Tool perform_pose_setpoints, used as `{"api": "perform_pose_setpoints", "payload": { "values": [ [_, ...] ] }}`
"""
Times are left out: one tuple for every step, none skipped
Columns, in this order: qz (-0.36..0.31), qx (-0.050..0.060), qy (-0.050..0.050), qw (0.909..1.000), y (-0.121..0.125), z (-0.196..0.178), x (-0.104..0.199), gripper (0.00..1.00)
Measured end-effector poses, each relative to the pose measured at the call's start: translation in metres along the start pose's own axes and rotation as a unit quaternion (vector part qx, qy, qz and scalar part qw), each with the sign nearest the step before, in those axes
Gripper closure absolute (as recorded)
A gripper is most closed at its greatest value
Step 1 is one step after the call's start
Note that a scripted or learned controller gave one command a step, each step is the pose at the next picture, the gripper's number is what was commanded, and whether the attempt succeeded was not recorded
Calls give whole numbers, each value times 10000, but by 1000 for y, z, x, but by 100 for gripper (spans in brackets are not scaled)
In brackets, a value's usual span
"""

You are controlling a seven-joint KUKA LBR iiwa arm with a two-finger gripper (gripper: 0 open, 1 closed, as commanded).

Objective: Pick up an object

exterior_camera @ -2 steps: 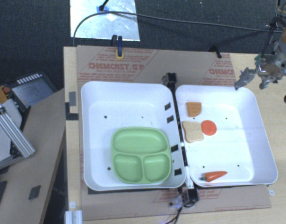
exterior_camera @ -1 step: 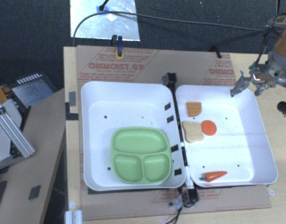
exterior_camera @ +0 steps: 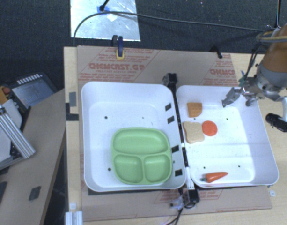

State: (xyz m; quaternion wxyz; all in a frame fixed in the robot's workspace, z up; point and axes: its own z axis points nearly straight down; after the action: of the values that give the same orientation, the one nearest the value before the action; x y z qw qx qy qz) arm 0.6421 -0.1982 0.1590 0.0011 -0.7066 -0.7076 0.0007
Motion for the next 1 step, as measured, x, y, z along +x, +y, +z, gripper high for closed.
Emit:
{"api": "perform_pose_setpoints", "payload": {
  "values": [
    [-14, -11, -2, 10000, -1, 44, 7, 0]
  ]
}}
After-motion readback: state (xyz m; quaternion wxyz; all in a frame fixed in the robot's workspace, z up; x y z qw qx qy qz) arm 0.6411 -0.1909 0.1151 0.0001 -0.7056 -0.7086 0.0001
